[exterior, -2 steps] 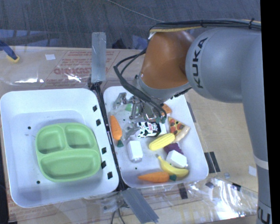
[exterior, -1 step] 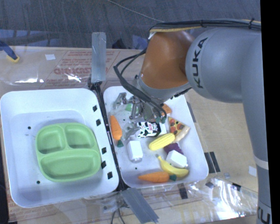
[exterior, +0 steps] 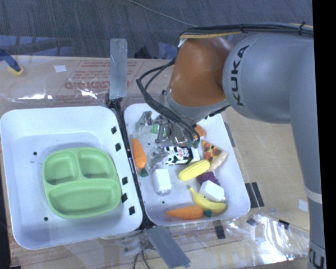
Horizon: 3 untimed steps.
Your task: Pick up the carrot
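The arm (exterior: 254,70) looms closest, w/ its claw (exterior: 171,139) down in the right bin (exterior: 239,203); can't tell how far open it is or if it grips anything. One carrot (exterior: 139,153) lies just left of the claw by the bin wall, another carrot (exterior: 185,213) below it near the banana (exterior: 204,200). Green tray (exterior: 80,182) sits well left in the other bin (exterior: 16,133).

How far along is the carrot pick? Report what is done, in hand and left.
Done: the arm's hand is down inside the right white bin, close to the orange carrot lying along that bin's left wall. In hand: nothing visibly; that carrot lies on the bin floor, and a second orange carrot lies at the near edge beside the yellow banana. Left: grasp and lift.
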{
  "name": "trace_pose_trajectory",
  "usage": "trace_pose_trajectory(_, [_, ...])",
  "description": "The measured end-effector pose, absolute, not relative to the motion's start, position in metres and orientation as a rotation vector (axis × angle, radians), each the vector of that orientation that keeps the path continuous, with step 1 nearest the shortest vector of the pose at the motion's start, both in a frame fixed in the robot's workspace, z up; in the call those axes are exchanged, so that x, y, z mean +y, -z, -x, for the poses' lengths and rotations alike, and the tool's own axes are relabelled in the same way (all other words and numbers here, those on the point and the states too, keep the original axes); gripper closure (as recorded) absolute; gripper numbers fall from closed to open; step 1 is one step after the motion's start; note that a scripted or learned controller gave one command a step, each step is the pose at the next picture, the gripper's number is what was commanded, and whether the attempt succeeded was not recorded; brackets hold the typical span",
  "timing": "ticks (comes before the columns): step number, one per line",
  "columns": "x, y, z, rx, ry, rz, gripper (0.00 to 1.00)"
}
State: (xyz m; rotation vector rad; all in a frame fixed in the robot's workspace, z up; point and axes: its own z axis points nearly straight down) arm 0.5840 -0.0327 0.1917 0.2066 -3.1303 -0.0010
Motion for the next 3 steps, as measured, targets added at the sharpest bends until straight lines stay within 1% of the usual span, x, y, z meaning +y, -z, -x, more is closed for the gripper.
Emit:
trace_pose_trajectory(1, [-0.033,-0.192,-0.584,-3.13,0.001,-0.207,0.0])
trace_pose_trajectory(2, [-0.019,-0.192,-0.577,-3.104,0.002,-0.421,0.0])
trace_pose_trajectory(3, [-0.083,-0.111,-0.597,-3.081,-0.005,-0.696,0.0])
